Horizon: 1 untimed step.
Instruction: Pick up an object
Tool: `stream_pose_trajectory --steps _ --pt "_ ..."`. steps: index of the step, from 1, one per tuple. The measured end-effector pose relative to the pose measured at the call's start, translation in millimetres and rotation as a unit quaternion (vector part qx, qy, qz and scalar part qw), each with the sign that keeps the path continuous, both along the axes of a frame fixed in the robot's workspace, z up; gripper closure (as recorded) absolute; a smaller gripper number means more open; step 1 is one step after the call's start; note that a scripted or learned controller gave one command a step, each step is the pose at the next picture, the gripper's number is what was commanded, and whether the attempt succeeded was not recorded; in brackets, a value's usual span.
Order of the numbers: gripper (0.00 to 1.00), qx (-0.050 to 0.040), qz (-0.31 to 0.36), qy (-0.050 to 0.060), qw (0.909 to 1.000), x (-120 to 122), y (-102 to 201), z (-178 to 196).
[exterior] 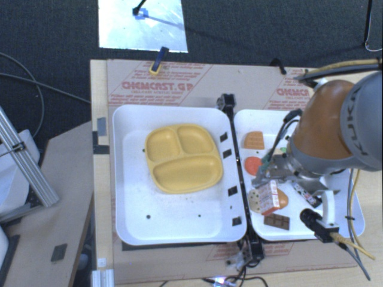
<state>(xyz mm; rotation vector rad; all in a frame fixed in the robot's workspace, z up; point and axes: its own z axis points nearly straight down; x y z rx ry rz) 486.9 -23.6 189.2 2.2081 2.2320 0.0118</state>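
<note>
In the right bin [258, 122] lie an orange wedge [254, 140], a red disc [252, 164], a pale round cookie [257, 201], a red and white packet [272, 197] and a brown chocolate bar [277, 222]. My gripper [267, 175] hangs low over this bin, just right of the red disc and directly above the packet's upper end. Whether it touches the packet is unclear. The grey and orange arm hides the bin's right half. A yellow divided plate [182, 158] rests in the left bin [128, 220].
A black rail with clips [234, 160] separates the two bins. Both bins sit on a cardboard sheet [173, 82]. A foil square [142, 17] lies on the floor beyond the bench. Cables trail at the front right [347, 241].
</note>
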Motion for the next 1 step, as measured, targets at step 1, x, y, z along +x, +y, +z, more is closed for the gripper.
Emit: stream_pose_trajectory --steps 1 --pt "1.00 -0.0019 -0.003 0.000 1.0000 1.0 -1.0 39.1"
